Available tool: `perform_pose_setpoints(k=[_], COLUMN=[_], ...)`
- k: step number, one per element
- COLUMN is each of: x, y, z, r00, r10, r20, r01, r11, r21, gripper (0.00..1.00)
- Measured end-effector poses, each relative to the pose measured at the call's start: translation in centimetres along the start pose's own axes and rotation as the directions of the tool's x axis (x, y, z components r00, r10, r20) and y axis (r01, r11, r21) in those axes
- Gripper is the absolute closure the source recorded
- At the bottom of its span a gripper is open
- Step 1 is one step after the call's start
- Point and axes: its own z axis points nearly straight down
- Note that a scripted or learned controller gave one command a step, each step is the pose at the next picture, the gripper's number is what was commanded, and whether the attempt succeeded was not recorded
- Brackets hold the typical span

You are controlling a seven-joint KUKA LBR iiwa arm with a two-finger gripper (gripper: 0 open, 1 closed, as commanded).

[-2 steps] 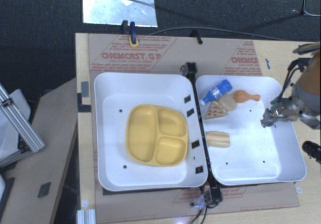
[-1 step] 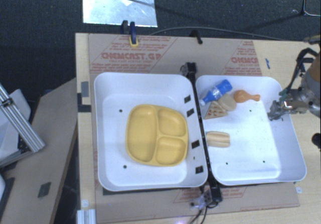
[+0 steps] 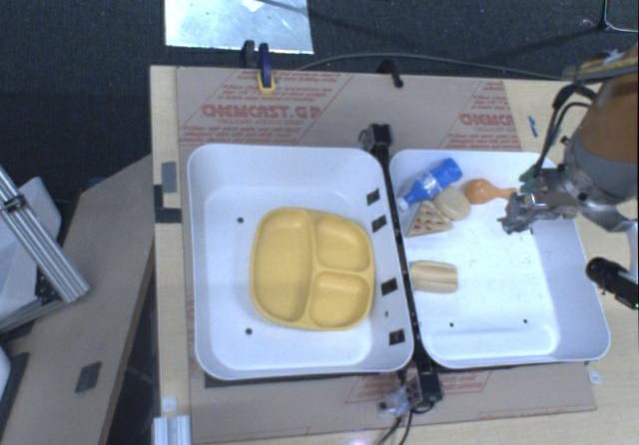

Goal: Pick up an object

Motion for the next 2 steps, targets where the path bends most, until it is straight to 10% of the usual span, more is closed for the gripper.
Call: perform_pose_setpoints(k=[2], x=[11.7], y=[1.2], z=[0.5], r00=[1.0], r10=[-0.001], r20=[-0.002], r01=[0.001], r11=[1.0], r21=[0.001], gripper=[1.0])
